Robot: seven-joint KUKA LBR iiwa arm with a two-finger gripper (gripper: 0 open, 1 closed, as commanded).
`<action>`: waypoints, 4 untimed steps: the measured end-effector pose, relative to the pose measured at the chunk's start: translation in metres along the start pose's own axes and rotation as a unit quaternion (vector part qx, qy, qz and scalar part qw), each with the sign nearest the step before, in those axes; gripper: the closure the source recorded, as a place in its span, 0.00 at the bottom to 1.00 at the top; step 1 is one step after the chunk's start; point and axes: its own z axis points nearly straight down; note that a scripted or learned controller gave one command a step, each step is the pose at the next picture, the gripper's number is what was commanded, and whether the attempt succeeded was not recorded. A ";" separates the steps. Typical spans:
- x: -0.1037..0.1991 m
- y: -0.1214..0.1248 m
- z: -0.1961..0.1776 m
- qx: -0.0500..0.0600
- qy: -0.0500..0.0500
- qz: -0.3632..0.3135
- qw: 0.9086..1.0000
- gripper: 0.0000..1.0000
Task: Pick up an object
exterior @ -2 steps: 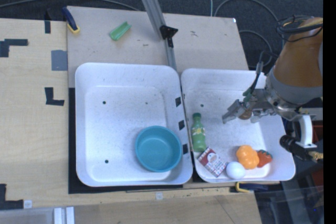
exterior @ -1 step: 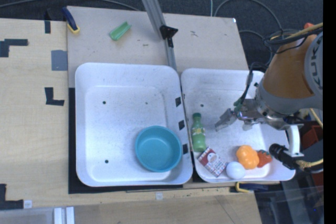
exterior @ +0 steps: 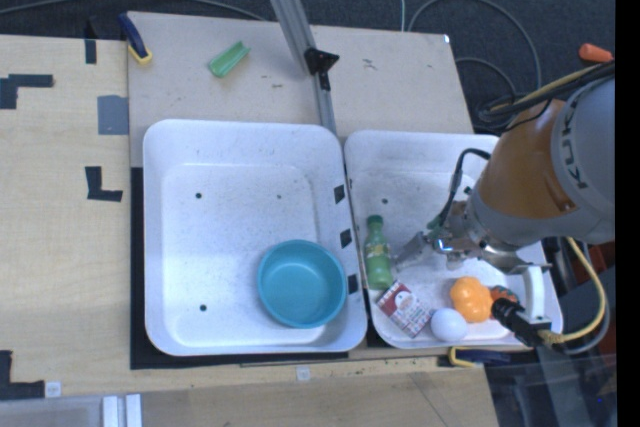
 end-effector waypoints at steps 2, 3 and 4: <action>0.004 0.003 -0.055 -0.006 -0.001 -0.001 1.000 1.00; 0.003 -0.007 -0.107 -0.006 -0.001 0.000 1.000 1.00; 0.003 -0.007 -0.160 -0.007 -0.001 -0.001 1.000 1.00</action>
